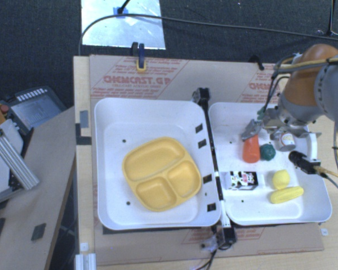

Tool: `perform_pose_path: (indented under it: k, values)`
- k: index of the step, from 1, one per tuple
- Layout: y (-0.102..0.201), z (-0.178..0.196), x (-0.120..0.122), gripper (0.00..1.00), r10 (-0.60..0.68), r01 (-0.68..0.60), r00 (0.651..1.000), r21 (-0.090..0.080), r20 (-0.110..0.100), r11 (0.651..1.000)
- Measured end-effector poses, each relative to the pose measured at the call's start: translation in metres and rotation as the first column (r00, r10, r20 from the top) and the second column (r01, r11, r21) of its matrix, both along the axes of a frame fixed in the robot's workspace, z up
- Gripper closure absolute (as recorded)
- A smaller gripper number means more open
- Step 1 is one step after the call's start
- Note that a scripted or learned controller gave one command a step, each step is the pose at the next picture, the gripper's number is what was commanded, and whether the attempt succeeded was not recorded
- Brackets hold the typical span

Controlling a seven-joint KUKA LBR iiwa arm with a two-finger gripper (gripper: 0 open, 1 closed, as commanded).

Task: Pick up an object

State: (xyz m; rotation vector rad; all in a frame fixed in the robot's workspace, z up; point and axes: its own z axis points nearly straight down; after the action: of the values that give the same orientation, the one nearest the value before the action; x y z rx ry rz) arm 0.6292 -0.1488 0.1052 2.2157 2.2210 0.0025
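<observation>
In the right bin (315, 210) lie an orange carrot-shaped piece (250, 149), a dark green round piece (267, 152), a yellow lemon (280, 178), a yellow banana (286, 194) and a small black-and-white box (243, 179). My gripper (260, 133) hangs over the back half of that bin, just above the top end of the orange piece and close to the green one. The view does not show anything lifted off the bin floor.
The left bin (110, 122) holds a yellow divided plate (160, 173). A black ridge with clips (209, 151) separates the two bins. The grey arm with its orange band (307, 80) comes in from the right, trailing cables (327, 173) over the right bin's edge.
</observation>
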Motion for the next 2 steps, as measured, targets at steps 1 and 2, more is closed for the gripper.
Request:
perform_pose_path:
  k: [1, 2]
  values:
    - [0.000, -0.021, 0.001, 0.00, 0.001, -0.001, 1.000, 0.001, -0.003, 1.000]
    - [0.000, -0.009, 0.002, 1.00, 0.002, -0.002, 1.000, 0.001, 0.000, 1.000]
